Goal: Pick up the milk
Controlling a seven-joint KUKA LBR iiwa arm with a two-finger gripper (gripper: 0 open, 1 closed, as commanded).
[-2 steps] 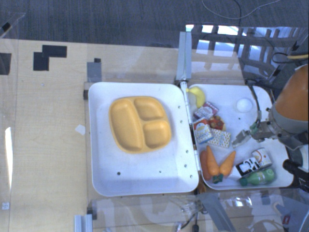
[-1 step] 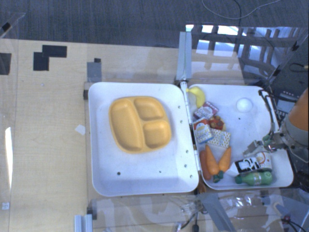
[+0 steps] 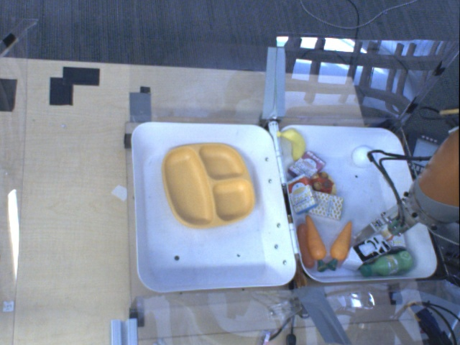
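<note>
**Camera view, task at an early stage.** The two-finger gripper is low over the near right part of the right shallow white bin. Whether it is released or clenched cannot be told at this resolution, and nothing can be seen held in it. Just beside it, towards the near rim, lies a green plastic bottle.

Further left lie two orange toy carrots, tips pointing to the near edge. The small white carton with red and blue print, judged to be the milk, lies further left again. It is close to the wall between the bins, touches a pale speckled packet, and is well apart from the gripper. Beyond it lie a red berry-like piece, a pink wrapped packet, a yellow banana-shaped toy and a white ball.

The left white bin holds a yellow three-compartment plastic plate.

By this judgement, reach, grasp and lift all remain. The carton's print is too small to read, and no brand is legible anywhere.
</note>
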